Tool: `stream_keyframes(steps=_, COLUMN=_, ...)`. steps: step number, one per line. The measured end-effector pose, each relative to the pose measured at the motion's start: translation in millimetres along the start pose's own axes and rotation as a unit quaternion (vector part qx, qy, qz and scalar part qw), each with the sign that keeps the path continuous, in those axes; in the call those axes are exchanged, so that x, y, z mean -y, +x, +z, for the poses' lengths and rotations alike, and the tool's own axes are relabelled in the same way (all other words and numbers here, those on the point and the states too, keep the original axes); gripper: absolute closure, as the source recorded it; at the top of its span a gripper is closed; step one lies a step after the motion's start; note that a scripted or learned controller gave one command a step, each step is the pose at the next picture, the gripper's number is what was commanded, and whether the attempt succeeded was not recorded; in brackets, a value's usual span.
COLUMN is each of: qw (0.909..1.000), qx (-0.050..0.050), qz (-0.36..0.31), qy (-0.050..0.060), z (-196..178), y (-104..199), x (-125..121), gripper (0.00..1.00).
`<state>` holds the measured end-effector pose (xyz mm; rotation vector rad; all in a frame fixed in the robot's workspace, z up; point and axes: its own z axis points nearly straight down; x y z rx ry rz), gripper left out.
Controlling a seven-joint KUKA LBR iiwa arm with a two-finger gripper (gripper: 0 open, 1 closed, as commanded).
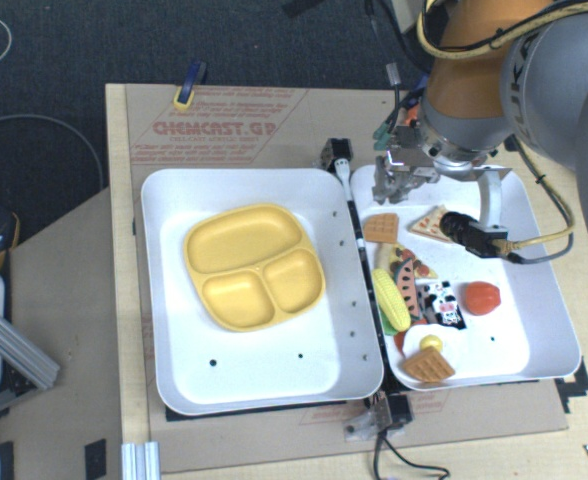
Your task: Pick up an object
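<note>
Gripper (394, 190) is hovering over the right bin's (549, 328) far-left corner, jaws seemingly parted and grasping nothing, as the arm is lining up a descent toward the cracker (381, 229) lying just below it.

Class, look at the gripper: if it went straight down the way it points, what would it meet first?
Probably the bare floor of the right bin near its far corner; the gripper hangs just beyond the tan cracker, though depth is unclear.

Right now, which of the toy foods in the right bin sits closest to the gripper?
The tan square cracker, just below the gripper at the bin's upper left. The pizza slice is next; corn and tomato lie farther down.
</note>
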<state>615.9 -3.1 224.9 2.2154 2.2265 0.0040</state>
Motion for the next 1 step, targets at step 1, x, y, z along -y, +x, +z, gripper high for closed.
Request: stream_keyframes(steps=1, qw=1.0, qx=0.001, qz=0.002, qy=-0.001, z=-7.2, y=-2.4, x=-5.1, gripper=1.0)
